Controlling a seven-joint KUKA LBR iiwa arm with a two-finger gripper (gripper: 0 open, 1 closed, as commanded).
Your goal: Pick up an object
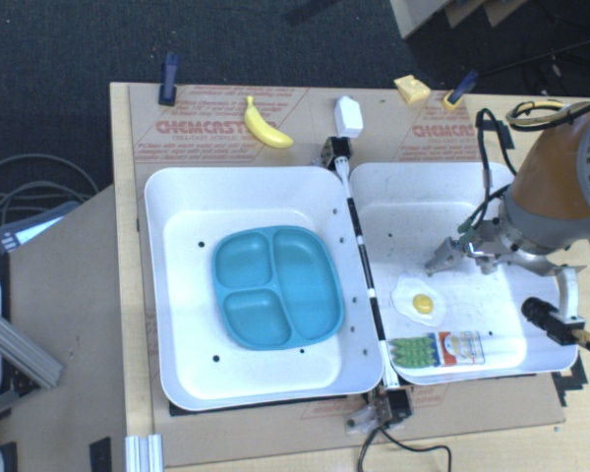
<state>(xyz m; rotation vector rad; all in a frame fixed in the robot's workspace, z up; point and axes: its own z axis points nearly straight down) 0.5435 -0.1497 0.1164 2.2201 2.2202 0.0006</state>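
Observation:
My gripper [462, 264] hangs low in the right bin [413, 190], its two grey fingers spread apart with nothing between them, so it is open. A toy fried egg [420, 303] lies on the bin floor just below and left of the left fingertip, apart from it. A flat colourful packet [438, 350] rests along the same bin's front wall. In the left bin [177, 224] sits a blue divided plate [275, 285].
On the bench behind the bins lie a yellow banana [265, 126], a white block [349, 116], a yellow wedge [411, 88] and two blue clips [168, 77]. The arm's grey and orange body [560, 185] covers the right bin's right side. Cables [492, 136] loop at its back.

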